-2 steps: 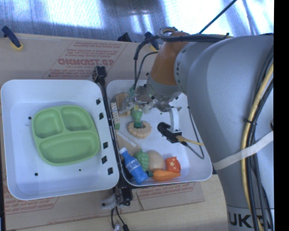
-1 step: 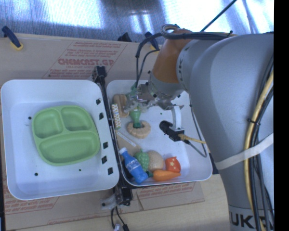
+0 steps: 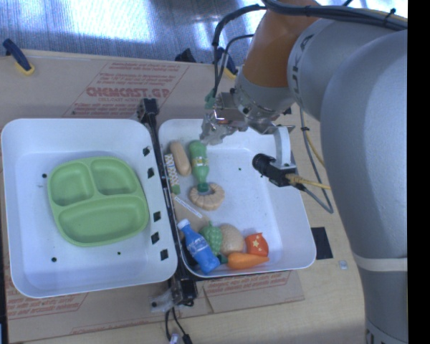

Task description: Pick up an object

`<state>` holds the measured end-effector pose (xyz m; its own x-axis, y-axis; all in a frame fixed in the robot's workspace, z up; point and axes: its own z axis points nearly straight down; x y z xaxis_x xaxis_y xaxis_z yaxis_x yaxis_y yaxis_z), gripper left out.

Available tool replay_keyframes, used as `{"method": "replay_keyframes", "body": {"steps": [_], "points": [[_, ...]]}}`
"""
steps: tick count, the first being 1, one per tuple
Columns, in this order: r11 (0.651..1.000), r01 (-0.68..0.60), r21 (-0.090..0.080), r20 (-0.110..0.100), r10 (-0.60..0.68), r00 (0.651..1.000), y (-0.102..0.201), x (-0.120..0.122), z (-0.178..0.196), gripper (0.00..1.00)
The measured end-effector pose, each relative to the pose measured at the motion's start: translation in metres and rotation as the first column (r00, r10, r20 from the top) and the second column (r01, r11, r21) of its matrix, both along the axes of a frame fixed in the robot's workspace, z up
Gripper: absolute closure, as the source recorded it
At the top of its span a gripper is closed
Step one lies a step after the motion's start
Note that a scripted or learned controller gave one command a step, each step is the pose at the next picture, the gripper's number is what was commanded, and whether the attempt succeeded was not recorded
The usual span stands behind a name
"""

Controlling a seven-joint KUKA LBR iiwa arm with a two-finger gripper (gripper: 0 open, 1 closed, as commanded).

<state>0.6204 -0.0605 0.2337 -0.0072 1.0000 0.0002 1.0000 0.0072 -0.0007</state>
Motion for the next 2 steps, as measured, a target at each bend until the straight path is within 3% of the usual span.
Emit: {"method": "replay_keyframes", "body": {"steps": [1,2], "points": [[1.000,0.000,0.000,-0.002,0.000,1.000,0.000,-0.001,-0.001,0.00],[1.000,0.002,0.000,-0.006,-0.002,1.000,-0.033,0.010,-0.098,0.00]]}}
